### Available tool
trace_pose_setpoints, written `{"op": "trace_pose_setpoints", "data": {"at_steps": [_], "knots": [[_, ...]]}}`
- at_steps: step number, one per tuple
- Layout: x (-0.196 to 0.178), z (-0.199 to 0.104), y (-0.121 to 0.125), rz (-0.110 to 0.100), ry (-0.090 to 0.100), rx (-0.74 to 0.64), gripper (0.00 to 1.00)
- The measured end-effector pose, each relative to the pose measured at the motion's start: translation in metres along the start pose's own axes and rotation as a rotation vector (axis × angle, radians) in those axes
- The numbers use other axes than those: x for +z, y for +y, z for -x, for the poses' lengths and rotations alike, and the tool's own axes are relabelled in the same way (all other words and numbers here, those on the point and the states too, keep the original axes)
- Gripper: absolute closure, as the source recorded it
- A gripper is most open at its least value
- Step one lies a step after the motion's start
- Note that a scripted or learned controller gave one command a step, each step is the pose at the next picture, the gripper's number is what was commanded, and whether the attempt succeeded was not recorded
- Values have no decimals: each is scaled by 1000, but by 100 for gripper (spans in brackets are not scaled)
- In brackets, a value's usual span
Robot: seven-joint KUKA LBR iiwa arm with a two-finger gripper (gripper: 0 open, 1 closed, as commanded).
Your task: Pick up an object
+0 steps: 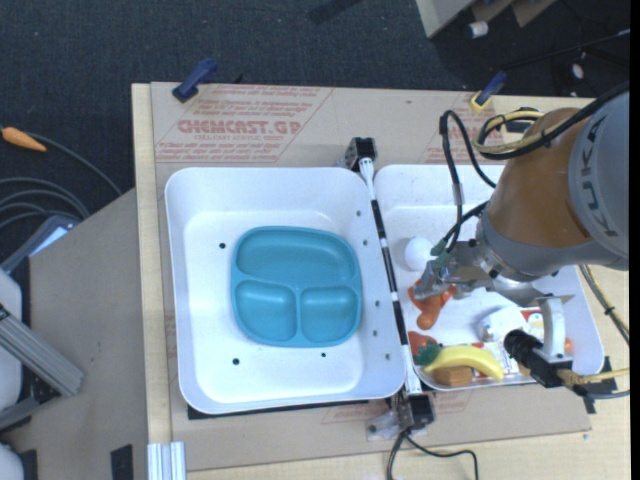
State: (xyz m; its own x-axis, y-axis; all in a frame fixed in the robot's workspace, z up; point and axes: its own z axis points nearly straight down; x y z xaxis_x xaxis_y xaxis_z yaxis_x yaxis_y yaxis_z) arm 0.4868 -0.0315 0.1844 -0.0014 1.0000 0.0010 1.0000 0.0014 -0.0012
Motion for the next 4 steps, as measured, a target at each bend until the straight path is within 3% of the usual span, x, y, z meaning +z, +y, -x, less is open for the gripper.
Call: {"op": "trace_pose_setpoints", "data": {"at_steps": [1, 2, 3, 4], "knots": [[-62, -44, -8, 0, 0, 1, 100], [-73, -59, -8, 1, -1, 0, 100], [-63, -17, 30, 2, -2, 2, 100], [-73, -48, -4, -3, 0, 1, 100]]}}
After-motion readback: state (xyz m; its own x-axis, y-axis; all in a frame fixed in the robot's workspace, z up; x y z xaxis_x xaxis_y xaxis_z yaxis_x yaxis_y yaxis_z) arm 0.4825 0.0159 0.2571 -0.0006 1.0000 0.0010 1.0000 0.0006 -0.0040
